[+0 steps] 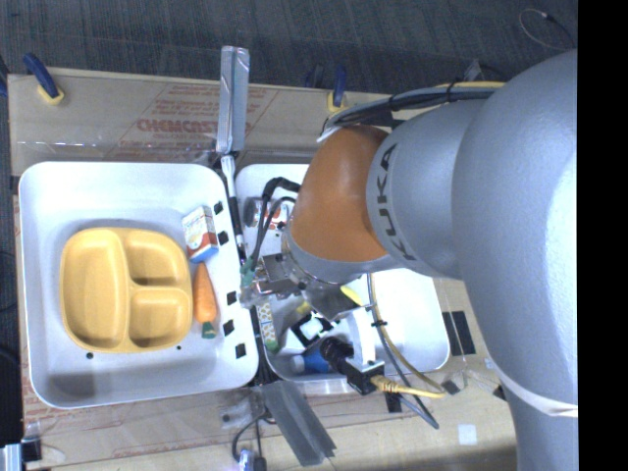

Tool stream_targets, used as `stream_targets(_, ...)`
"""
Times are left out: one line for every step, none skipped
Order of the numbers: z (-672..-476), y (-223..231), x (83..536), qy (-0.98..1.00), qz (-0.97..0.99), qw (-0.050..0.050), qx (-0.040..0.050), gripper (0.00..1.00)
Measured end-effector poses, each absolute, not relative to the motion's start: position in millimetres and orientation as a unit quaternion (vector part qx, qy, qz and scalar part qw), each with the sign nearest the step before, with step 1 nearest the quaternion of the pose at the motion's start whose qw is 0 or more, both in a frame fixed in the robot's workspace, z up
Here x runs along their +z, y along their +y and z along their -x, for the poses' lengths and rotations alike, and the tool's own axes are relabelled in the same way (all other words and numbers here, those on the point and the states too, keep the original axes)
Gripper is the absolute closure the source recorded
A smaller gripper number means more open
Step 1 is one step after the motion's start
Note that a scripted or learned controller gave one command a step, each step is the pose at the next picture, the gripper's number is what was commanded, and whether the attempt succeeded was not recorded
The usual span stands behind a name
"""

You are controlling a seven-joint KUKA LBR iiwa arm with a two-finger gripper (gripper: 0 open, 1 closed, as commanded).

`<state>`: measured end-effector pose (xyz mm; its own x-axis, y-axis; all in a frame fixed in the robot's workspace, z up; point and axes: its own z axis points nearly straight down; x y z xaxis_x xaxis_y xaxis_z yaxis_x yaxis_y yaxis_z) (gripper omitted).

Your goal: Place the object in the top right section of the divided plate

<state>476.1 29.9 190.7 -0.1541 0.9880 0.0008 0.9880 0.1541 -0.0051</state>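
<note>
The yellow divided plastic plate (123,287) lies in the left white bin (39,381). The gripper (283,297) hangs low by the right white bin's (432,351) left wall. Whether it is open or clamped cannot be told, and the object is probably hidden beneath it. A weak grasp could drop the object short of the plate.

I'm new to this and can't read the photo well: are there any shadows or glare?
Camera view: mostly even light; a soft grey shadow in the lower-left corner of the left bin; bare floor of the right bin washed out white; the yellow plate looks sharp and clear.
</note>
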Motion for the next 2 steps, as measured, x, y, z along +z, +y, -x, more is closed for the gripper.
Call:
stream_targets(-475.7,87.6,191.1,-0.811,0.586,0.001,0.0008,1.0)
stream_targets(-475.8,87.2,191.1,-0.81,0.586,0.001,0.0008,0.0)
